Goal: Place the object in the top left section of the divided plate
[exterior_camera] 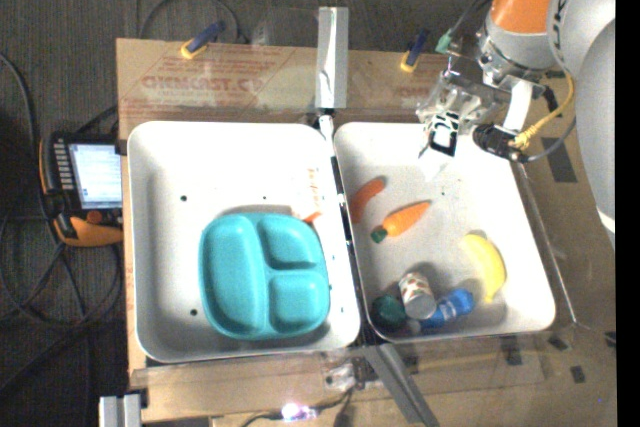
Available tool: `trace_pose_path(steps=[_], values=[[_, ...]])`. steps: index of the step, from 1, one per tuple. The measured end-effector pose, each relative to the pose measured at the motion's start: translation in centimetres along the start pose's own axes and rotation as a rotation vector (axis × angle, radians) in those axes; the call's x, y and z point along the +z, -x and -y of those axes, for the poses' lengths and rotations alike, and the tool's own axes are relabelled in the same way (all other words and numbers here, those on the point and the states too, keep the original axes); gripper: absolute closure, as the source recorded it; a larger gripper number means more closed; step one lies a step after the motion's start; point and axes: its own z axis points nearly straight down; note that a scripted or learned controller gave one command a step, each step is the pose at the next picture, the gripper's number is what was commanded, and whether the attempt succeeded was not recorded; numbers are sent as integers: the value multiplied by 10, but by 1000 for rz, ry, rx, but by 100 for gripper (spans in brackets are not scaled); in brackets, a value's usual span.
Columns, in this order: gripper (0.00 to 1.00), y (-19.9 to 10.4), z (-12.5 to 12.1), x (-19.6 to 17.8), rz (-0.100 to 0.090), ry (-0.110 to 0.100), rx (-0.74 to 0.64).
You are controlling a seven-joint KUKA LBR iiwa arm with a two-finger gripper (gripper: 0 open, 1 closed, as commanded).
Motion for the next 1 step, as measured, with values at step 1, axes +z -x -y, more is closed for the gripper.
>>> trace_pose_path(steps=[1], values=[[100,-62,78,64,-3,-4,30]])
